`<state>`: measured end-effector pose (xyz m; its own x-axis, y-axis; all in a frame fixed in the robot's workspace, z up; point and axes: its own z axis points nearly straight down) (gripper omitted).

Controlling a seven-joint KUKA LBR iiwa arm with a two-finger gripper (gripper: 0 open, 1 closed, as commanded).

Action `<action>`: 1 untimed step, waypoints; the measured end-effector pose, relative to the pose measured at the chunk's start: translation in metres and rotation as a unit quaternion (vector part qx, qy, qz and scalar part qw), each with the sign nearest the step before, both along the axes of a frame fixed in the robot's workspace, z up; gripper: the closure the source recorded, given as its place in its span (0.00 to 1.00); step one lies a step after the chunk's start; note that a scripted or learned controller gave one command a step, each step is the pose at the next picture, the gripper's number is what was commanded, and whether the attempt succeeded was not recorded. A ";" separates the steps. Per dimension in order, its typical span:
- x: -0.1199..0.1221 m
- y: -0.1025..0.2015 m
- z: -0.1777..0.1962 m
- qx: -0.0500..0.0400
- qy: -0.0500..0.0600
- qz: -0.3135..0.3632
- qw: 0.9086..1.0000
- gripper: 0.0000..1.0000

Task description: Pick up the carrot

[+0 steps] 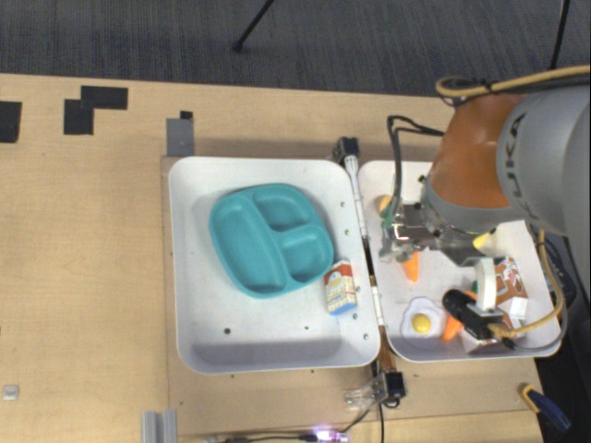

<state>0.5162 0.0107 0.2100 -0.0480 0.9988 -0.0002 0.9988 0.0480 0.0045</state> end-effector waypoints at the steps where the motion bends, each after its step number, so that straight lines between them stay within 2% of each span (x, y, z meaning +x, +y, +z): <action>1: -0.008 -0.009 -0.019 0.001 0.002 -0.222 0.975 1.00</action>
<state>0.5081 0.0017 0.1909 0.3888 0.9213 0.0004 0.9213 -0.3888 -0.0007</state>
